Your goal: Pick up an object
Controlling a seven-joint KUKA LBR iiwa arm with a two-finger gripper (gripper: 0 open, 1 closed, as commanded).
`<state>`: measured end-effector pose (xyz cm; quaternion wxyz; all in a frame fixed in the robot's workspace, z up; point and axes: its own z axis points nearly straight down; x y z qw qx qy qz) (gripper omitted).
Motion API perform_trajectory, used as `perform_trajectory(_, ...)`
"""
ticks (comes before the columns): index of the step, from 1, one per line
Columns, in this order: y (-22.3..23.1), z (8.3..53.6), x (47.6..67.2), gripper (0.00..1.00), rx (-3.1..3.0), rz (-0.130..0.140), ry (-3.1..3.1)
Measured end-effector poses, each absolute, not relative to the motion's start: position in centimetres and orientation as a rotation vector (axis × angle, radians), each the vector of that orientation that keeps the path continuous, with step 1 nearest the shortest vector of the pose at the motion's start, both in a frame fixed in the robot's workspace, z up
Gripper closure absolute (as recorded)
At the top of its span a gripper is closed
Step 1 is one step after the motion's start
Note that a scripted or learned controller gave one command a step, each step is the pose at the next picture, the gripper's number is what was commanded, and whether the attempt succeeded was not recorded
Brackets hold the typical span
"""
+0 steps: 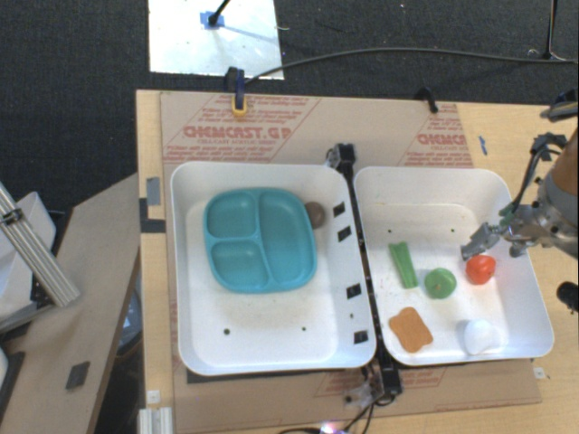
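The desk (154, 242) holds two white bins side by side so the arm can reach into both. The left bin (194, 333) has a blue plate (261, 240) with three parts, and a small brown thing (315, 212) sits just beside the plate. The right bin (534, 328) holds the small toys to pick from: a green stick (403, 265), a green ball (441, 283), a red ball (480, 268), an orange piece (411, 329) and a white lump (478, 335). They lie apart from each other, which makes each one easier to grab alone. The gripper (488, 239) comes in from the right and hangs just over the red ball, so that looks like its pick. I cannot tell if the jaws are wide or narrow, and nothing shows between them.
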<state>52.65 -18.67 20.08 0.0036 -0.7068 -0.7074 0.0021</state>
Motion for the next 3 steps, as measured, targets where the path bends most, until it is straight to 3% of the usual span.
perform_trajectory(1,-18.7,20.5,52.9,0.00,-2.218,-0.001,-2.226)
perform_trajectory(2,-18.2,14.4,52.7,0.00,-2.218,0.002,-2.221)
perform_trajectory(3,-18.3,11.1,53.0,0.00,-2.226,-0.004,-2.228)
